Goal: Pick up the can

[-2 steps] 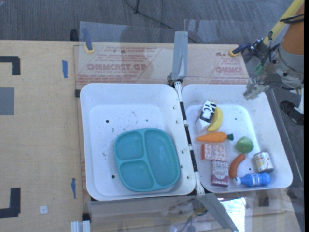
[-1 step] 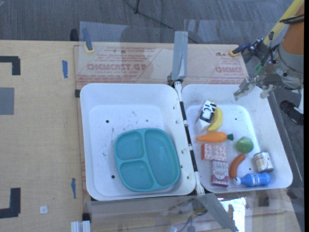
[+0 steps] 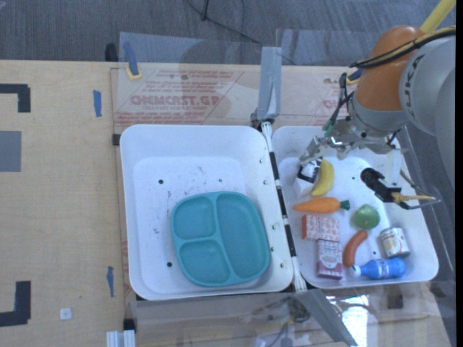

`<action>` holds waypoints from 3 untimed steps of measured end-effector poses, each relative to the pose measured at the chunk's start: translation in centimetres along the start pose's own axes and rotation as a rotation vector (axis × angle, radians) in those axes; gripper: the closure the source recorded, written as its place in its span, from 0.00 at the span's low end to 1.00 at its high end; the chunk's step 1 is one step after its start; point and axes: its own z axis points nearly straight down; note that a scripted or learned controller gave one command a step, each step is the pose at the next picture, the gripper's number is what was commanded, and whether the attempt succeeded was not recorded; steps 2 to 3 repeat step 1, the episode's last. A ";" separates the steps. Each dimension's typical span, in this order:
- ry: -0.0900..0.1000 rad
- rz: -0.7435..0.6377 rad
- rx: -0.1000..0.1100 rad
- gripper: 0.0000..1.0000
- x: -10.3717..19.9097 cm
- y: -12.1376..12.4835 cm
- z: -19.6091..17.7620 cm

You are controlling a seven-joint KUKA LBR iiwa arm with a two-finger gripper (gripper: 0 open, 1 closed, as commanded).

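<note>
Bottle lies beside can; tool, grip state unclear, hovers near banana.

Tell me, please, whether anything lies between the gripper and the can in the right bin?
Yes. The gripper is at the bin's far end, by the banana; the can is near its front. The green fruit lies roughly between.

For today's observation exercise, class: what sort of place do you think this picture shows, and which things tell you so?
Probably a robotics lab test bench. A robot arm reaches over two white bins; one holds a teal divided tray, the other toy food and a can, and cables run across the floor.
</note>
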 end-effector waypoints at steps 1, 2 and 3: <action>0.000 0.193 0.007 0.00 -9.1 -0.5 -4.0; 0.000 0.193 0.007 0.00 -9.1 -0.5 -4.0; 0.000 0.193 0.007 0.00 -9.1 -0.5 -4.0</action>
